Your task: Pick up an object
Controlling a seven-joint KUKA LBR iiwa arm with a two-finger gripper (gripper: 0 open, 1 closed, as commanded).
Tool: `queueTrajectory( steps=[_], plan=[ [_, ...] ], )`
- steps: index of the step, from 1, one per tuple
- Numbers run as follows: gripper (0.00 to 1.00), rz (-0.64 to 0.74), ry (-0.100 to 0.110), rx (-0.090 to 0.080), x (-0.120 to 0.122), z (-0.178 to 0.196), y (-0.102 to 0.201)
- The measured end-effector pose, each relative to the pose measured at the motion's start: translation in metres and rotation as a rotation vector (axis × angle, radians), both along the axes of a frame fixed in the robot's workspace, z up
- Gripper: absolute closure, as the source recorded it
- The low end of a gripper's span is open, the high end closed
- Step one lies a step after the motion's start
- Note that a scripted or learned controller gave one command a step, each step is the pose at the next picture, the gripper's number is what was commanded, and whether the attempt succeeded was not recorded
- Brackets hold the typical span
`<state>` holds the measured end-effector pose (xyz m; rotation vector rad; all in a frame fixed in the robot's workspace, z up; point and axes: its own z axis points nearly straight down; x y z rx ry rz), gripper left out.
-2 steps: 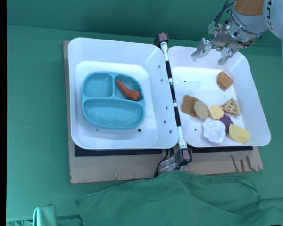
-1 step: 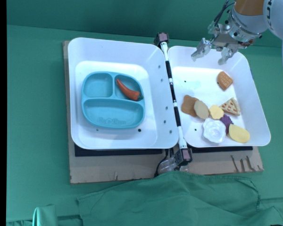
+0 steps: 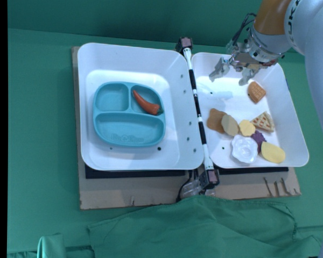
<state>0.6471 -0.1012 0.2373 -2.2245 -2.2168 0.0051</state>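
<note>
Waffle (image 3: 256, 92) lies in the right bin (image 3: 294, 138), just below the tool (image 3: 232, 74), whose fingers stand apart and hold nothing. It looks like the approach step; next the tool must shift over the waffle, drop, and close.

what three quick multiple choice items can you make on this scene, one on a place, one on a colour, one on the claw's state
1. Where does the orange carrot-like piece lie?
A. on the bench
B. in the divided plate's upper right compartment
C. in the right bin

2. What colour is the divided plate?
A. teal
B. red
C. black

3. How is the claw?
A. shut on the waffle piece
B. open, holding nothing
C. shut on the plate

Answers: 1 B, it rests inside that compartment in the left bin. 2 A, its rim is teal. 3 B, its fingers are spread over the right bin with nothing between them.
</note>
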Motion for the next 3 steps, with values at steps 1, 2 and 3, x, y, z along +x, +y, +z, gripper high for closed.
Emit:
queueTrajectory(
  steps=[1, 2, 3],
  plan=[
    [0.0, 0.0, 0.0, 0.0, 0.0, -0.051, -0.001],
    [1.0, -0.003, -0.014, -0.003, 0.003, -0.034, -0.003],
    [1.0, 0.001, -0.016, -0.001, 0.001, 0.034, -0.005]
  ],
)
